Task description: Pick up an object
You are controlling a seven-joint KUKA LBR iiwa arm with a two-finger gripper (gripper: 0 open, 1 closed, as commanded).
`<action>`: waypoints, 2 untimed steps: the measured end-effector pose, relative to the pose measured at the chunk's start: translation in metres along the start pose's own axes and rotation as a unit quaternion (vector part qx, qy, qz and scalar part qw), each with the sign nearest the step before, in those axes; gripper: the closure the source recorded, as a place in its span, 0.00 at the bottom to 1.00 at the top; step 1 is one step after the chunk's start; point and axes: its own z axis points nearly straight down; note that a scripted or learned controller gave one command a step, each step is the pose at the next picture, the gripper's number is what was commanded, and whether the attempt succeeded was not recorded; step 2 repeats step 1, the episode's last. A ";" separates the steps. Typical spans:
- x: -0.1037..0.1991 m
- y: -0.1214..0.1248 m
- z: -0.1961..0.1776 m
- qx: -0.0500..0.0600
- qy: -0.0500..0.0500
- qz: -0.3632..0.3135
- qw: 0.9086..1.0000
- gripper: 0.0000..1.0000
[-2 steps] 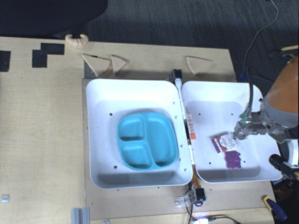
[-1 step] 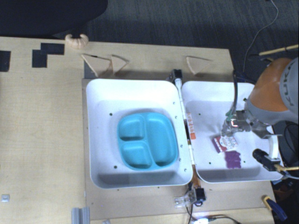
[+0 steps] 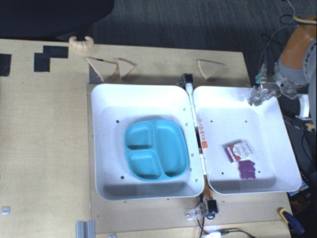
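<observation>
The picture is softly blurred and evenly lit; the white bins (image 3: 148, 95) are washed bright, with grey shadows inside.

We see the scene through one fixed camera mounted above the bench (image 3: 44, 148), looking down at a slant. It stands far enough back to frame both white bins whole, with bench around them. The gripper (image 3: 256, 97) sits at upper right; the right bin (image 3: 270, 133) lies just below-left of it, the left bin (image 3: 106, 133) farther left.
</observation>
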 end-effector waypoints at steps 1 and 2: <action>0.027 -0.035 -0.064 0.000 0.000 0.000 1.000 1.00; 0.027 -0.035 -0.064 0.000 0.000 0.000 1.000 1.00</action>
